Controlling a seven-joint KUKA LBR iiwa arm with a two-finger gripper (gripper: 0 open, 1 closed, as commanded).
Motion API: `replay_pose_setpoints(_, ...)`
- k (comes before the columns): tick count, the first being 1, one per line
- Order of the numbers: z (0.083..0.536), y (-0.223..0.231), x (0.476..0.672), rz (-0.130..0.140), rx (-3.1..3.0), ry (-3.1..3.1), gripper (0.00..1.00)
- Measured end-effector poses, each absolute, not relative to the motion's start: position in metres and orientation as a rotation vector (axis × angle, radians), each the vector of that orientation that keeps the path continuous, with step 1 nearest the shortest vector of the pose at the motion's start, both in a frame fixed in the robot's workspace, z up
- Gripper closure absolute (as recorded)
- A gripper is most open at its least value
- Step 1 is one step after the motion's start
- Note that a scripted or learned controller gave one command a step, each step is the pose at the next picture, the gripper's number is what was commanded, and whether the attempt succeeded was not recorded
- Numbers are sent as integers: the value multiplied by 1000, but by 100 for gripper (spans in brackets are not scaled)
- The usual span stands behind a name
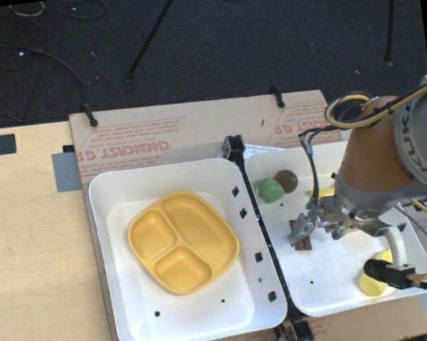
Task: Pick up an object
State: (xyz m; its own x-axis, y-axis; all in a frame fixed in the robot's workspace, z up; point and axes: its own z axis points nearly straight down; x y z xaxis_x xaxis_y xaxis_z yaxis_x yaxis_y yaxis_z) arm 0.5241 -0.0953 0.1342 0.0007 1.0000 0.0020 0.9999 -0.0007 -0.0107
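the arm reaches into the right bin, its jaws low near the bin floor just beside a small dark brown piece; whether they are spread or pressed together i cannot tell, and nothing shows between them. other candidates lie near: a green ball touching or just beside a brown ball at the bin's far side, and a yellow object near its front, while the left bin holds a yellow divided tray. to do this well i judge the jaws should centre squarely over one piece, come straight down, close fully, then lift slowly.
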Motion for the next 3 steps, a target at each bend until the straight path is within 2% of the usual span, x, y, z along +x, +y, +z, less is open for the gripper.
replay_pose_setpoints(1, 87, -95, 524, 2, -2221, -2219, 0)
replay_pose_setpoints(2, 98, -96, 524, 2, -2224, -2214, 100)
replay_pose_setpoints(3, 142, -102, 522, 0, -2225, -2218, 100)
